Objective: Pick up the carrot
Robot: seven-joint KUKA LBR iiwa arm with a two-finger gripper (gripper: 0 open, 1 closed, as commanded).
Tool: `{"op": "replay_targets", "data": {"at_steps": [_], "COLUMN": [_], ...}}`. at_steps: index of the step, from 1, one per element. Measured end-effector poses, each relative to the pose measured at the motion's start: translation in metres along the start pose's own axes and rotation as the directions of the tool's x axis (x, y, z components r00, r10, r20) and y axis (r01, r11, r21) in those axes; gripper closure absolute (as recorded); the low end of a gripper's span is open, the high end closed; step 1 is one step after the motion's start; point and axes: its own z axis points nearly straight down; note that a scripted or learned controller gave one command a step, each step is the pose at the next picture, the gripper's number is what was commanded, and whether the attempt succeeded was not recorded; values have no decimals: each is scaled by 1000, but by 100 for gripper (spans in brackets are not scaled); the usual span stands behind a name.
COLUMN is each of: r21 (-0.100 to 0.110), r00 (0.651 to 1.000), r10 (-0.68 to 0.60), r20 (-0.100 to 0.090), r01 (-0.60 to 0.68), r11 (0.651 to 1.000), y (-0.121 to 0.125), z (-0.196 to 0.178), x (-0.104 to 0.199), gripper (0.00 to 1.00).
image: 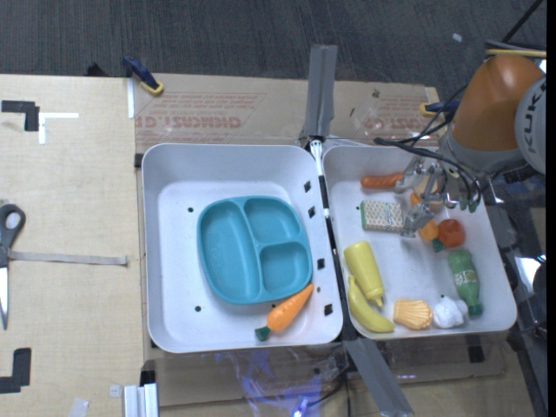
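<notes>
The carrot (289, 311), orange with a green stem end, lies slantwise in the left bin (165, 259) against its front wall, just below the blue divided plate (254, 249). My gripper (415, 214) hangs low over the back half of the right bin (495, 320), far to the right of the carrot. It sits next to a pale textured cracker (382, 215) and a small orange piece (428, 230). Cables and the wrist body hide its tip.
The right bin also holds an orange sausage (380, 182), a red tomato (450, 231), a green bottle (466, 278), a yellow bottle (365, 269), a banana (369, 313), a ridged pastry (413, 314) and a white lump (449, 313). Scissors (7, 233) lie at far left.
</notes>
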Motion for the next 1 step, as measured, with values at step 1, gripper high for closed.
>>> {"op": "replay_targets", "data": {"at_steps": [1], "r21": [2], "r00": [1000], "r10": [-2], "r20": [7], "r01": [2], "r11": [1000], "y": [0], "z": [-11], "x": [-2], "gripper": [100]}}
